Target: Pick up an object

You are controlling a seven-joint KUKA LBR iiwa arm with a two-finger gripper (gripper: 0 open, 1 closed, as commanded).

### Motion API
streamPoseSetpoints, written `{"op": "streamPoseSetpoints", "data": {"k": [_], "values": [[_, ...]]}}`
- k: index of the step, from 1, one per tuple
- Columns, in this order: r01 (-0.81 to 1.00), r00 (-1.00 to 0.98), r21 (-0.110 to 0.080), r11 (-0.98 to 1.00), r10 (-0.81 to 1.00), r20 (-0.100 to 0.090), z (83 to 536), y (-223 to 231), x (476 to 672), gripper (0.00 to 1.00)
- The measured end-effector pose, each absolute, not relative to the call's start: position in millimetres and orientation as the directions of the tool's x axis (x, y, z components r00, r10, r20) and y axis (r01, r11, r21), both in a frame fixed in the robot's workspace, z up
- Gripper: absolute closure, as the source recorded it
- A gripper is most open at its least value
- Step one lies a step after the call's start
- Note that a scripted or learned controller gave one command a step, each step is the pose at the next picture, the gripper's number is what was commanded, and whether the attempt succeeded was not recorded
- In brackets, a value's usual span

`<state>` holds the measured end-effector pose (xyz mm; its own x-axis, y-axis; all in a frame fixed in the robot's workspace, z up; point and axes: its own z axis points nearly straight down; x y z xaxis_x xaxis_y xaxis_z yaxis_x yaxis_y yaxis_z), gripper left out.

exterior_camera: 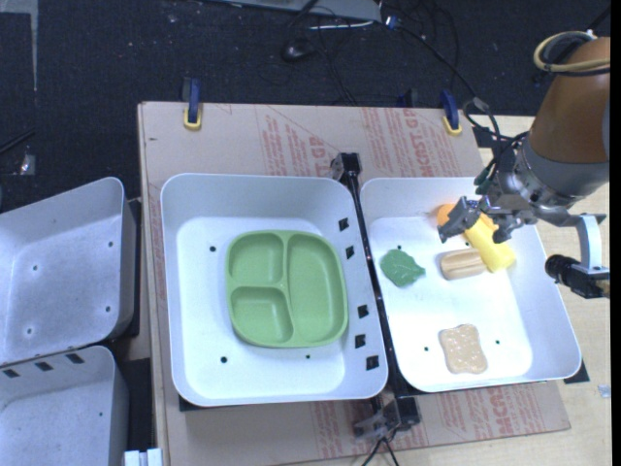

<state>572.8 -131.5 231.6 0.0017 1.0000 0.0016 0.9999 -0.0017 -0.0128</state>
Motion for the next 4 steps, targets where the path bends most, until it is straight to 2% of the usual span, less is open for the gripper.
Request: {"op": "streamPoseSetpoints", "data": {"k": [1, 3, 4], "values": [[1.0, -0.001, 0.0, 0.001, 1.0, 0.0, 238, -131, 575.4, 0.0], [1.0, -0.002, -0.004, 0.002, 1.0, 0.001, 125, -126, 575.7, 0.0], [1.0, 0.001, 0.012, -0.001, 1.0, -0.006, 97, -128, 579.6, 0.0]]}}
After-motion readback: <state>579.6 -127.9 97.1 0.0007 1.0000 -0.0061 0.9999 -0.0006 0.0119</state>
